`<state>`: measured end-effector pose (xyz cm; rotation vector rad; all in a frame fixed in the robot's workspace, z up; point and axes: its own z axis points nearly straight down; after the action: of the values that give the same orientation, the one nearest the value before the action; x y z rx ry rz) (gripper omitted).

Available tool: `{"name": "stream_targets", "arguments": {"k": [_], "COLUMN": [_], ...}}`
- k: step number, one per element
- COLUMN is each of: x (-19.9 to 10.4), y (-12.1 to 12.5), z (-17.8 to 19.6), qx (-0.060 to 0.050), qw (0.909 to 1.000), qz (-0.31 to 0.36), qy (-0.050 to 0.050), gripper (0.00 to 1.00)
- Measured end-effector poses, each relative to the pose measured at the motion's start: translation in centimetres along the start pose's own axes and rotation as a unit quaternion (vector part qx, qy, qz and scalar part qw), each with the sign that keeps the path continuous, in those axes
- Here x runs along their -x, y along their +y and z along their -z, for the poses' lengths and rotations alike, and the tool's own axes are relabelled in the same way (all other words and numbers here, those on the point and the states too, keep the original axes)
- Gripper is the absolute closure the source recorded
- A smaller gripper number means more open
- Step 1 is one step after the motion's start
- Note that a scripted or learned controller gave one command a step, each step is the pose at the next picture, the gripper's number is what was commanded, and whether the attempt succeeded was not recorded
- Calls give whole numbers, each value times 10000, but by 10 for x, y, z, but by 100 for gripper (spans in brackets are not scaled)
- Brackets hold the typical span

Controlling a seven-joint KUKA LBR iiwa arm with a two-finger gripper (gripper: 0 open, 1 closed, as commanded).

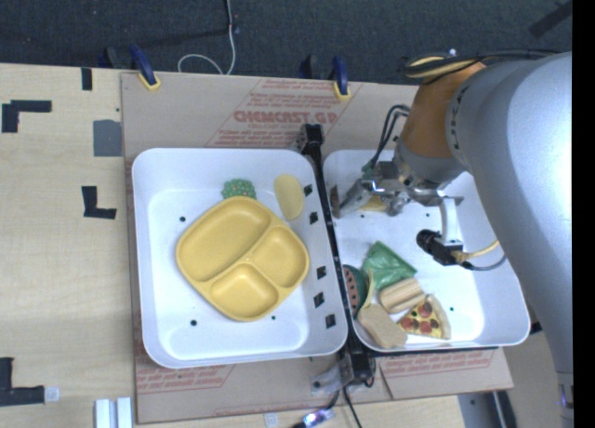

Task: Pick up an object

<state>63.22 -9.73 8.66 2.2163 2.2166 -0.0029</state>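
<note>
Gripper (376, 195) hangs over bare floor, upper part of the right bin (479, 300); I cannot tell whether it is spread or closed. Toy food pile (402, 298) lies lower in the frame, apart from it. Risk as I judge it: closing here catches nothing, and the crowded pile invites a slipped or double grasp.

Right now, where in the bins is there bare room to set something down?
Left bin: bare floor along the left wall and the near edge, around the yellow plate. Right bin: a bare strip between the pizza slice and the right wall. Crowded: the right bin's near-left corner, with piled toy food, and its far end under the gripper.
</note>
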Motion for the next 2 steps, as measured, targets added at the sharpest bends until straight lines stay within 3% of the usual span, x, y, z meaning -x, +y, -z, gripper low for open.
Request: {"name": "stream_targets", "arguments": {"k": [1, 2], "x": [7, 7], "y": [-80, -24], "z": [0, -2], "qx": [-11, -36], "qw": [10000, 10000], "qz": [-1, 2], "qy": [28, 23], "gripper": [0, 0]}}
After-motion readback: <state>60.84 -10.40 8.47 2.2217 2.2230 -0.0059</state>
